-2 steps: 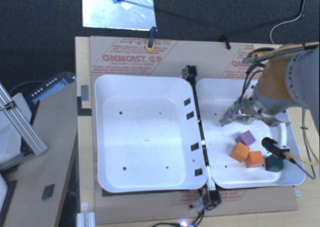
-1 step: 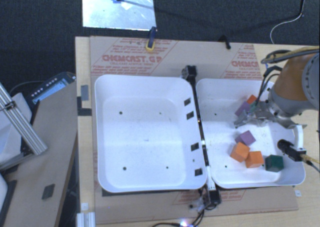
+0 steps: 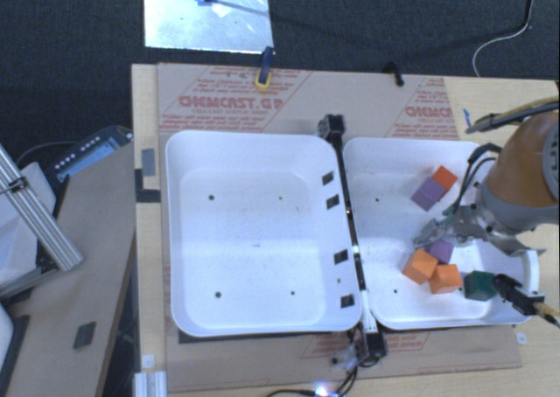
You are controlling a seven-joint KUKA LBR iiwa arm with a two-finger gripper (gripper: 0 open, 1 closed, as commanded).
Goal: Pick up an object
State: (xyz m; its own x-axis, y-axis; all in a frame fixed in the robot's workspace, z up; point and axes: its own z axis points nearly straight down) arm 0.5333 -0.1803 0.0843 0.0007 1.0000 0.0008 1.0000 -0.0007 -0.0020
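Observation:
My gripper (image 3: 440,233) hangs low over the right bin (image 3: 385,212), with the arm coming in from the right. Directly under it, touching or nearly so, lies a small purple block (image 3: 442,253). Two orange blocks (image 3: 421,265) (image 3: 445,279) sit just in front of that one. A dark green block (image 3: 479,285) lies near the bin's front right corner. Farther back, a larger purple block (image 3: 429,193) lies against another orange block (image 3: 444,178).
The left bin (image 3: 254,229) adjoins the right one along a black divider with clips (image 3: 346,229). The bench's cardboard sheet (image 3: 236,98) extends behind both bins. A silver panel (image 3: 208,0) lies on the floor beyond the bench.

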